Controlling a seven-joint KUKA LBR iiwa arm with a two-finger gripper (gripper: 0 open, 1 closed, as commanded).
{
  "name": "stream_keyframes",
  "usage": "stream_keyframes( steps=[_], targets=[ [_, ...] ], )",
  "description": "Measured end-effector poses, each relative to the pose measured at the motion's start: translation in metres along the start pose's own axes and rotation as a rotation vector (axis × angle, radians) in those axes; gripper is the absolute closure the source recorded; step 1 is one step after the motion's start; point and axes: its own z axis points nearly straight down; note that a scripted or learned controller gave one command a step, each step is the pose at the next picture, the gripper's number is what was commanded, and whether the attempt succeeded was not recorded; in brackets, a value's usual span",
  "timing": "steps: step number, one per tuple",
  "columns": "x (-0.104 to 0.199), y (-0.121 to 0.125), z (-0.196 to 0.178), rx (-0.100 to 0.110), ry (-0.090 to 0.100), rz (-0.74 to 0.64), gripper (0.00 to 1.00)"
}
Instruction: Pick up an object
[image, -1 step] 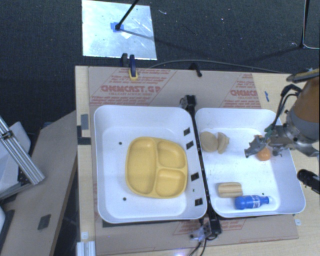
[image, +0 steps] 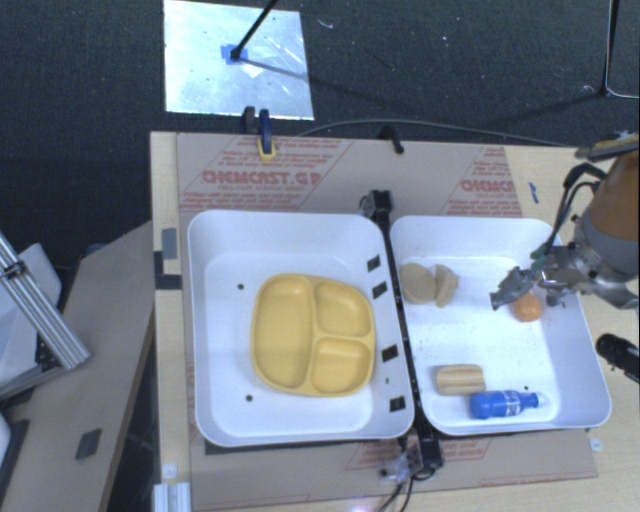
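The right bin (image: 470, 250) holds a small orange ball (image: 528, 308) near its right wall, a pale tan bread-like piece (image: 429, 284) at the left, a tan oblong roll (image: 459, 379) toward the front, and a blue bottle (image: 505, 403) lying on its side at the front. My gripper (image: 516, 289) reaches in from the right and hovers just left of and above the orange ball. I see nothing between its fingers.
The left bin (image: 225, 250) carries a yellow divided plate (image: 311, 333). Black clips run along the seam between the two bins (image: 385, 300). A cable (image: 450, 128) crosses the board behind the bins. A metal bracket (image: 40, 310) stands at the far left.
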Motion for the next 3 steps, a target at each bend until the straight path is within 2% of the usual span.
stream_keyframes(
  steps=[1,3],
  targets=[
    [-0.008,0.006,0.055,0.003,0.0,0.003,0.0],
    [-0.006,0.006,0.142,0.003,0.001,0.002,0.0]
  ],
)
